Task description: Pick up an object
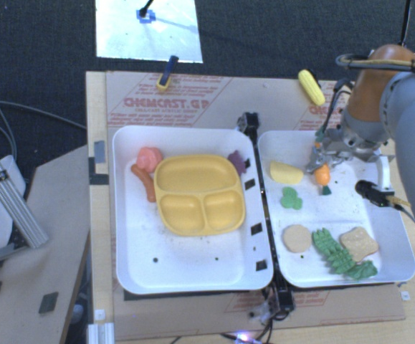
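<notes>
My gripper [321,165] hangs over the upper middle of the right bin [393,264]. A small orange toy carrot [322,176] with a green tip sits right under the gripper, touching or nearly touching it. The gripper body hides the top of the carrot. To its left lies a yellow wedge [286,172], and a small green broccoli piece [291,199] lies below that.
The right bin also holds a tan round cookie [297,238], a green leafy piece [336,253] and a toast slice [358,242]. In the left bin [132,264] are a yellow divided plate [198,193], pink [148,158] and purple [237,161] pieces. A yellow corn cob [310,87] lies outside the bins.
</notes>
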Robot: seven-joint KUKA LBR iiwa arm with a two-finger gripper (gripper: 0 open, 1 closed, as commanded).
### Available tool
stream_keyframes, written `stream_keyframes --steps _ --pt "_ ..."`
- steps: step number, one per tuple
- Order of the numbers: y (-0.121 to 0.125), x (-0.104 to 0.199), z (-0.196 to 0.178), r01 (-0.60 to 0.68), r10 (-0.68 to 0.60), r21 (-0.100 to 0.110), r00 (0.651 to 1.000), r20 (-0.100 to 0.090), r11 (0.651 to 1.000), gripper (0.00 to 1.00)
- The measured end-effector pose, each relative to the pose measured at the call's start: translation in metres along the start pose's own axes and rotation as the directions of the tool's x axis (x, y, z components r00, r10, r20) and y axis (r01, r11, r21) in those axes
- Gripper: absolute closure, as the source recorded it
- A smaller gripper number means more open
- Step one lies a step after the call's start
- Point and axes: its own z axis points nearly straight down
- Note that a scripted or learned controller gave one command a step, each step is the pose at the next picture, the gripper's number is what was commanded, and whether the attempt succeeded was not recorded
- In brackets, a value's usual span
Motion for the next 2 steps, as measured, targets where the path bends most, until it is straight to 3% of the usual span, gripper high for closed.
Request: stream_keyframes --steps 1,2 --pt "-0.03 0.068 0.003 0.004 -0.005 -0.038 1.0 -0.011 0.999 1.0" --pt "-0.008 0.154 -0.106 0.01 -0.011 -0.053 1.0 -0.012 0.999 1.0"
